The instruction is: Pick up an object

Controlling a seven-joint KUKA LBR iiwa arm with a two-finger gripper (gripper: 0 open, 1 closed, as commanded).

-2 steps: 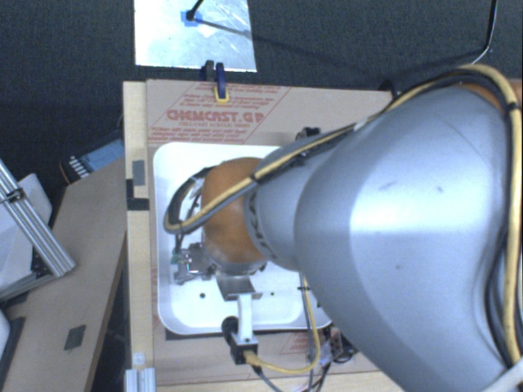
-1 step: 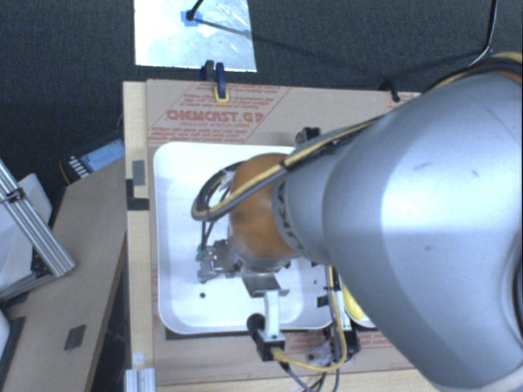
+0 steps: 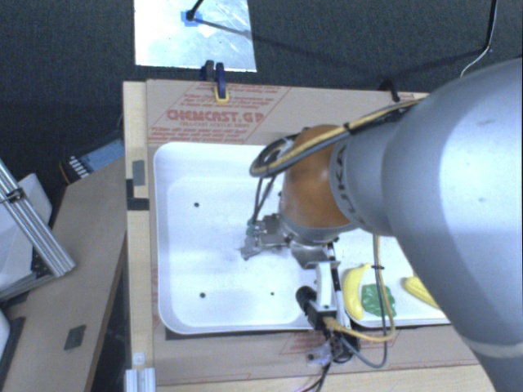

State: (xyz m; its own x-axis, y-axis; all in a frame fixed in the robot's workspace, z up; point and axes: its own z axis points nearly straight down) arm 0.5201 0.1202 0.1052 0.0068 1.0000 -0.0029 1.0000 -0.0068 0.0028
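Note:
My gripper (image 3: 260, 242) hangs low over the middle of the left white bin (image 3: 188, 219), below the orange band (image 3: 315, 188) of the arm. The bulky grey arm (image 3: 441, 202) covers most of the right bin. In the visible strip of the right bin lie a yellow banana-shaped object (image 3: 355, 291), a green object (image 3: 379, 300) beside it, and another yellow object (image 3: 418, 291) further right. The gripper is well to the left of all three, across the wall between the bins. I see nothing held in it.
The bins rest on a cardboard sheet with red lettering (image 3: 214, 114), held by a blue and yellow clamp (image 3: 217, 77) at the back. A shiny metal plate (image 3: 194, 23) lies behind it. An aluminium rail (image 3: 33, 227) stands at the left.

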